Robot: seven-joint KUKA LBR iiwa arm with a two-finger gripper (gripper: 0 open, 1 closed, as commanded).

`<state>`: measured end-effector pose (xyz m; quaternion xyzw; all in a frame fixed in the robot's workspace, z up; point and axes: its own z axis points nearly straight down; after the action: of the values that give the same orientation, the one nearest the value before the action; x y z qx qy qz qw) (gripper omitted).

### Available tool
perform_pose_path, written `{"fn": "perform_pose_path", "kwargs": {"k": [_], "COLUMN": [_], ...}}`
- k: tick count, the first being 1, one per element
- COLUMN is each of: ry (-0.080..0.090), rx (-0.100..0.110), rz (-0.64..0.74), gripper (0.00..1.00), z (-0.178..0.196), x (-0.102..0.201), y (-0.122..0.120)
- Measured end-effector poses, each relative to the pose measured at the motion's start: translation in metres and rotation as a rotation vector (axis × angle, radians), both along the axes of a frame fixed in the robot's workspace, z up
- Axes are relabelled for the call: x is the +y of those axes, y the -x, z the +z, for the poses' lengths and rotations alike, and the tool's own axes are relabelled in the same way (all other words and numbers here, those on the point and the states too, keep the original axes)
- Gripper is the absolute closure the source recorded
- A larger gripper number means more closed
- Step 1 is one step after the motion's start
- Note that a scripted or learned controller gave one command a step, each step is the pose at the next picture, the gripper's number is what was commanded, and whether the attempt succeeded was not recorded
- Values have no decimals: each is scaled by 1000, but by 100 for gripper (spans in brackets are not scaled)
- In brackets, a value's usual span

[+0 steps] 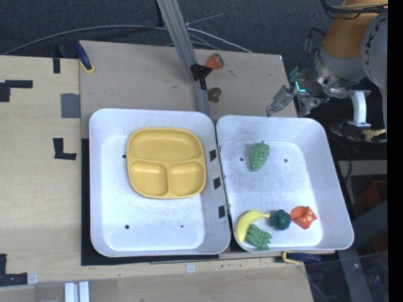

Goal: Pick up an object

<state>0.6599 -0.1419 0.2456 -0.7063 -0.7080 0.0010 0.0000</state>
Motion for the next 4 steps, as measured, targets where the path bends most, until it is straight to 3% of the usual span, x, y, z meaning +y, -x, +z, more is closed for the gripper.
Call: {"fn": "perform_pose_path", "kwargs": {"k": [2, 3, 4], "ry": [0, 1, 1], "rx": [5, 10, 10], "rz": [0, -2, 0], "gripper": [0, 0, 100], "z": [-117, -157, -147], "x": [-2, -3, -3], "y": [-12, -11, -11]}}
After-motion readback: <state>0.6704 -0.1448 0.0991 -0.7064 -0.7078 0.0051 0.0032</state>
